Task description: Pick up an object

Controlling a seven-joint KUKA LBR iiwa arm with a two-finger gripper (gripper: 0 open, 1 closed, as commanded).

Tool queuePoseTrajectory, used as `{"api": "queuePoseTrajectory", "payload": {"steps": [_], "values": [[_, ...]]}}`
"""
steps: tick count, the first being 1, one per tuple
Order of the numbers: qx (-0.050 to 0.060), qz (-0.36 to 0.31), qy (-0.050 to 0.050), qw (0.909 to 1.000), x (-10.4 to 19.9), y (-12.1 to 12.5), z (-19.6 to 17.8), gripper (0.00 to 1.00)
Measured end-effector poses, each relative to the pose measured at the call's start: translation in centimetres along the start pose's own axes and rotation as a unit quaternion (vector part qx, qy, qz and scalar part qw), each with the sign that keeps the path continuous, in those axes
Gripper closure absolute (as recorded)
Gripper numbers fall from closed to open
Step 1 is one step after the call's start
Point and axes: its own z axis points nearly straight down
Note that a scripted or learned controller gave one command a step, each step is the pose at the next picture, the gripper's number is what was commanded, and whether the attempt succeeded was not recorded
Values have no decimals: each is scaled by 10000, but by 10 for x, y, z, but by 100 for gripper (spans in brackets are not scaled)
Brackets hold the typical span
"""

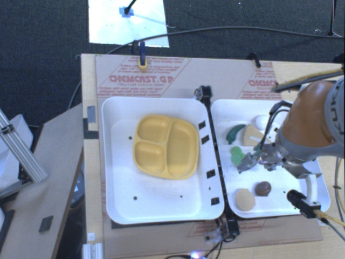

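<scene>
My gripper (246,163) hangs low over the middle of the right bin (269,212), pointing left. Its tip is right beside a small light-green object (236,154), touching or almost touching it. Nothing can be seen held. A dark green curved piece (234,132) lies just beyond that, with a cream block (250,136) and a white rounded object (261,122) partly behind the arm. Closer to the front lie a tan round object (245,199) and a small brown round one (263,188).
The left bin (116,161) holds a yellow divided plate (165,146) near its middle. A black-clipped divider (212,150) separates the two bins. The arm's orange and grey body (312,123) covers the right bin's right part.
</scene>
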Motion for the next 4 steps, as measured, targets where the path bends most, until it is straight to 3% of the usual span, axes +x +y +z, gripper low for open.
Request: {"api": "queuePoseTrajectory", "payload": {"steps": [1,2,4], "values": [[0,6,-1,10000,0,0,53,0],[-29,8,-8,10000,0,1,39,100],[-54,-18,-13,10000,5,7,-61,100]]}}
